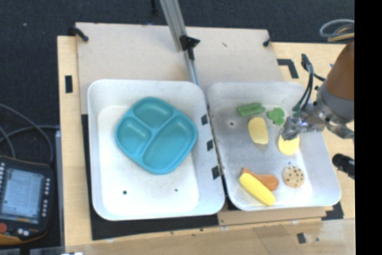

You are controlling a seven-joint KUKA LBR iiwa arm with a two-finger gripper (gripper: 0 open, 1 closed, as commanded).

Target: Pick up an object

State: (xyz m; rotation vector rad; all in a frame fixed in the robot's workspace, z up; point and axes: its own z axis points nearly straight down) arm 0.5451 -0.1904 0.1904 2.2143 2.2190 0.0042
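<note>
Hand [293, 130], finger state unclear, sits low in right white bin [319, 179] touching top of a small round pale-yellow plastic piece [289, 146], smooth and glossy, lying near the bin's right side beside a yellow oval piece [258, 130].

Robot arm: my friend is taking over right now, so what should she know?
Gripper: low in the right bin, right above a yellow piece. Can't tell if it grips anything.
Also in that bin: a yellow oval, green pieces, a banana on an orange piece, a cookie.
Left bin: blue tray.
Done: nothing lifted yet.
Left: grab one, raise it.
</note>
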